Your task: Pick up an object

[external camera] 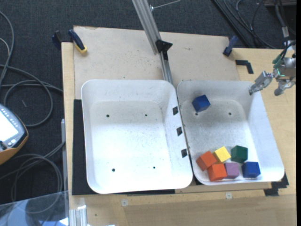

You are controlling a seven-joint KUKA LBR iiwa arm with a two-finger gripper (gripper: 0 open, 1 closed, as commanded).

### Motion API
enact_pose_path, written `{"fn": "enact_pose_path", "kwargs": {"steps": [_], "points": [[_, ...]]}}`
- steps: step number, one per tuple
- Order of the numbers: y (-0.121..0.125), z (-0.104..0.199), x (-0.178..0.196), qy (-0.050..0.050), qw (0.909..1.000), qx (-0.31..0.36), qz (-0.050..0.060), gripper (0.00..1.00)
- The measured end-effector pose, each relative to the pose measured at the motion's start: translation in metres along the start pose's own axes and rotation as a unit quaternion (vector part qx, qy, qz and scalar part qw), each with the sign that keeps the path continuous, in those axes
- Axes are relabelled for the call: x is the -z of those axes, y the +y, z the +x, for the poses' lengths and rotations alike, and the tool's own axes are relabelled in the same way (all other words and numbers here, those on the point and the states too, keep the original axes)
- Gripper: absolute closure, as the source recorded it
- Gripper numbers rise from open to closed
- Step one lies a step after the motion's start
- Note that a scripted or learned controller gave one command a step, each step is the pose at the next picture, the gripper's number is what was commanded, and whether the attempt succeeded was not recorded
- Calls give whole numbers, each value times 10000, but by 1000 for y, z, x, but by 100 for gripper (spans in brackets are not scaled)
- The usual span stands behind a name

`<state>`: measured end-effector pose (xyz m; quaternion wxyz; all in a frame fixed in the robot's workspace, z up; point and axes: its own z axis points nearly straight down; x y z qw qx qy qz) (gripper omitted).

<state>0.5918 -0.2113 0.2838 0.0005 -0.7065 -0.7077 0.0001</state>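
Six blocks [227, 163] show plainly; arm [282, 74] cut off.

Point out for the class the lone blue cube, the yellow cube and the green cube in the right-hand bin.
lone blue cube [201, 103], camera view, on its top face.
yellow cube [222, 154], camera view, on its top face.
green cube [240, 153], camera view, on its top face.

The two shallow plastic bins [94, 126] are white with fine dark specks. In the right one, a blue cube [201, 102] sits alone; the cluster has an orange cube [205, 160], yellow cube [222, 154], dark green cube [240, 153], red-orange cube [217, 172], purple cube [232, 169] and second blue cube [251, 169].
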Motion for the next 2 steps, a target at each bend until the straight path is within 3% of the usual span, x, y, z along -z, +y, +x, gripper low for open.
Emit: {"fn": "enact_pose_path", "kwargs": {"steps": [1,2], "points": [[25,71,-12,16,10000,36,4,0],[-51,63,5,5,10000,-13,9,0]]}}
